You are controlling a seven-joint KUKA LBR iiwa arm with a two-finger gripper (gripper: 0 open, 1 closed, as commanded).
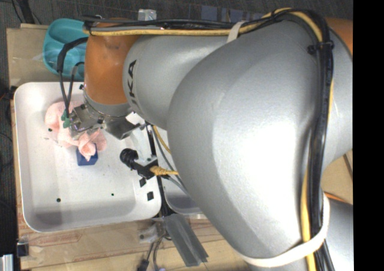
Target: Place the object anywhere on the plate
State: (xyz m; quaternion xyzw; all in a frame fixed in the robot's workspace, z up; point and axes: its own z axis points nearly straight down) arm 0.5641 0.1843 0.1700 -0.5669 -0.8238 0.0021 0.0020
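Black lettering runs along the grey arm [240,126] just below its orange band [108,75], but from here it is turned sideways and cut off, so no word can be read.

The claw [78,121] is down inside the left white bin [36,204], at about ten o'clock in the scene. It sits right on top of a pink plate [57,123], and the wrist hides the fingers, so how far they are spread cannot be told, nor whether anything is between them.

Just below the claw, at its five o'clock, one small pink object [90,142] lies touching one blue block [87,159], both at the lower edge of the plate.

One teal container [60,45] stands beyond the bin at twelve o'clock from the claw, on the wooden surface [24,45]. A slice of the second bin [180,204] peeks out under the arm.
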